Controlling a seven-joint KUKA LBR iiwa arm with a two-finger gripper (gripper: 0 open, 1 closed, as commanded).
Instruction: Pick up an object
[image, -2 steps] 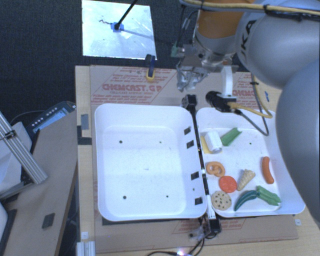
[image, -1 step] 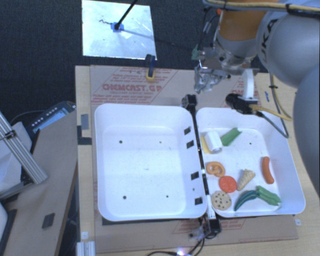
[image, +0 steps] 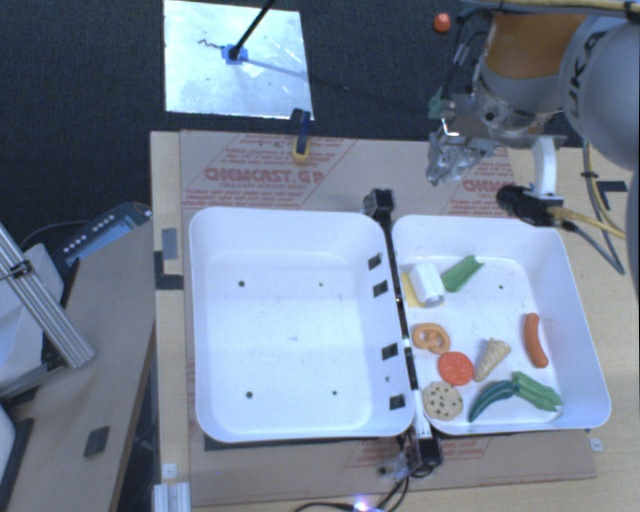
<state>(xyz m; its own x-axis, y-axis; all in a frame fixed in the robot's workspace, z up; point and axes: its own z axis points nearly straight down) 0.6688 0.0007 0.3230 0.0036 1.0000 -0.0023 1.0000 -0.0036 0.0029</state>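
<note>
- We are looking at the gripper (image: 452, 165) hanging above the bench behind the far rim of the right bin (image: 580, 300), and we are unable to tell whether its fingers are spread or pressed together (they are blurring into one grey lump from this slant).
- Nothing is sitting between the fingers as far as we are seeing, so the pick is not yet begun.
- The things to pick are all lying in the right bin: a white roll (image: 427, 283) touching a green wedge (image: 461, 271) near the divider, a pretzel (image: 431, 338), a red disc (image: 456, 368), a cookie (image: 442, 401), a cone (image: 492, 357), a sausage (image: 536, 340) and some green beans (image: 516, 394).
- We are worrying most about the crowding: the pretzel, the red disc, the cookie and the cone are lying close together, so a descent there is risking a finger landing on a neighbour and shoving the target aside.
- The flat pieces (the disc and the cookie) are offering little to pinch, so we judge the fingers could be closing over them.
- The roll is looking likely to roll away if it is nudged off-centre.
- The left bin (image: 200, 300) is holding nothing to grab, so any descent there is wasted.
</note>
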